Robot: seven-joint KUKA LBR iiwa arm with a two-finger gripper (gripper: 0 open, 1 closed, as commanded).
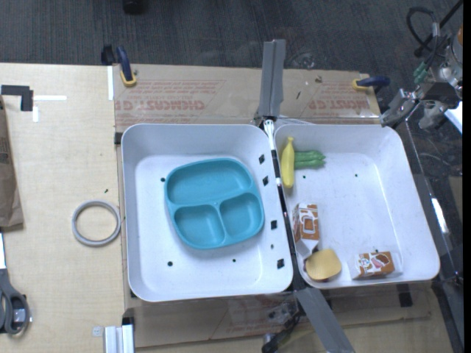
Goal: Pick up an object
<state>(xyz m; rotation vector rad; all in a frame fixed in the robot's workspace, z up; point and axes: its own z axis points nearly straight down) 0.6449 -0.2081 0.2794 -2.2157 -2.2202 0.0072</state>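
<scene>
The banana [287, 163] lies in the right bin [383, 197], hard against its left wall near the far corner, its long axis running front to back with a slight curve. It looks like a light, smooth plastic toy, stiff and a bit slippery; a grip across its narrow middle seems safest, though the wall crowds one side. Touching it, a green vegetable [309, 159] points rightward. Nearer the front lie a small carton [307, 223], a yellow round piece [323, 265] and a small box [375, 264]. The left bin [140, 197] holds a blue divided tray [214, 203]. The gripper [412, 105] sits past the right bin's far corner, whether released or clenched I cannot tell.
</scene>
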